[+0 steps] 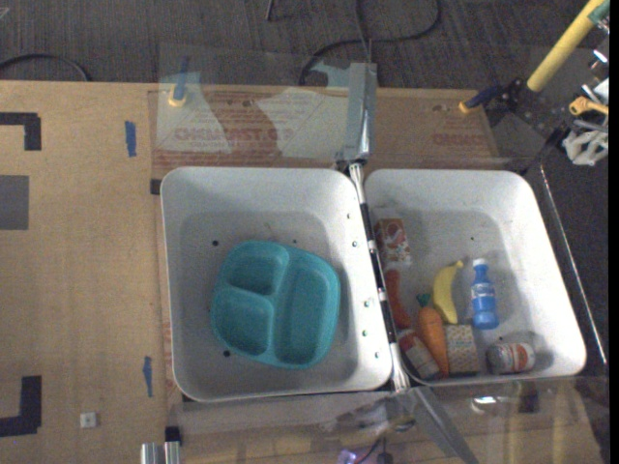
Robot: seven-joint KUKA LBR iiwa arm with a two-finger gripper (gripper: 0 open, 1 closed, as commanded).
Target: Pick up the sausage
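The sausage [395, 299] is a slim reddish-brown piece lying lengthwise against the left wall of the right bin [546, 259]. Its lower end runs in beside an orange carrot [432, 333] and a small striped can [418, 355]. Just above its upper end lies a small red and white carton [393, 241].
The right bin also holds a banana [445, 292], a blue bottle [483, 295], a tan box [461, 348] and a can [510, 357] on its side. A teal divided plate [277, 303] sits in the left bin [184, 259]. A yellow pole [571, 37] slants at the top right.
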